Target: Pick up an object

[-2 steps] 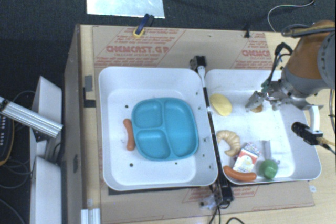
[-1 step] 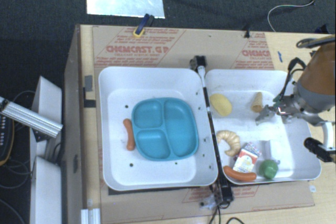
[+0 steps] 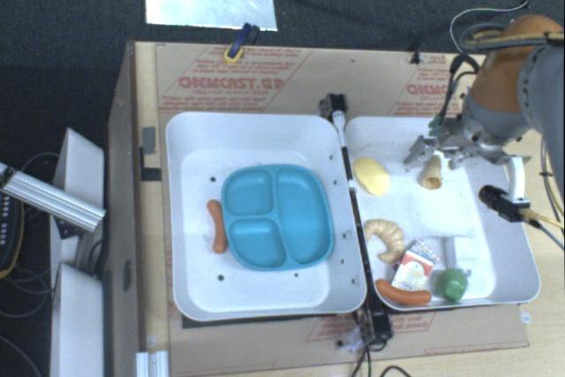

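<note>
A small tan cone-shaped piece (image 3: 431,173), possibly a toy ice-cream cone, is seen directly under the claw (image 3: 433,150) in the right bin (image 3: 512,278), and it is taken to be the thing being picked. It appears to sit between the fingertips or just below them; whether it is actually gripped cannot be told, and whether the claw is open or closed cannot be told either.

For the step to be done well, the claw should be centred over the cone's middle rather than its wide end, closed across the narrow width, and lifted straight up so that the piece is not tipped out sideways. A check for slip is advised before any travel, since the tapered sides could let it squeeze out of the grip.

The cone's long axis is judged to run roughly up and down in the view, slightly slanted, with the wider end seeming to point away from the claw toward the near side of the bin.

To the claw's left lies a yellow lemon-like piece (image 3: 372,176), near but apart. Farther off, toward the near rim, a croissant (image 3: 387,237), a small red-and-white carton (image 3: 414,265), a sausage (image 3: 403,294) and a green piece (image 3: 452,284) are clustered. In the left bin (image 3: 190,190), well apart, a blue divided plate (image 3: 275,216) and a second sausage (image 3: 216,226) are seen.
</note>
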Motion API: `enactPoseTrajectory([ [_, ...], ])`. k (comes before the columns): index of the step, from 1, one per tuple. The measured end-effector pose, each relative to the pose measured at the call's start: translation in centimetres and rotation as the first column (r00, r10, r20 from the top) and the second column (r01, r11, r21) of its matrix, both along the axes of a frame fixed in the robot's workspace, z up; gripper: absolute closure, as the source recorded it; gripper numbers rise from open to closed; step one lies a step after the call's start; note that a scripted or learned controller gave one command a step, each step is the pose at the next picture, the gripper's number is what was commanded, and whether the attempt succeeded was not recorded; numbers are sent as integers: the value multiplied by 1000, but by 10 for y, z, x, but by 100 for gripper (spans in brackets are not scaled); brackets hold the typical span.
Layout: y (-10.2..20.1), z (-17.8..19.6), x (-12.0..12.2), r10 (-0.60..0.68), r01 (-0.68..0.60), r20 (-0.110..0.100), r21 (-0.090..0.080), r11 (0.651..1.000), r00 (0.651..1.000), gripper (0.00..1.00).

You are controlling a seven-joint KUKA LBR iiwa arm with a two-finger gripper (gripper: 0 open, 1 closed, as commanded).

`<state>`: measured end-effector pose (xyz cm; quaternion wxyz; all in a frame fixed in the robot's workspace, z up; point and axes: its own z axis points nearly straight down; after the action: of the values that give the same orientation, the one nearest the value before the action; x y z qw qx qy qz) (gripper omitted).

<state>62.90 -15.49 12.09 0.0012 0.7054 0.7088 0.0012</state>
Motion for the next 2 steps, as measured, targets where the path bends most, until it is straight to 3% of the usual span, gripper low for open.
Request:
enactPoseTrajectory([
  [1, -14, -5, -5, -2, 2, -1, -1, 1000, 1000, 0],
  [2, -14, 6, -4, 2, -2, 2, -2, 1000, 1000, 100],
])
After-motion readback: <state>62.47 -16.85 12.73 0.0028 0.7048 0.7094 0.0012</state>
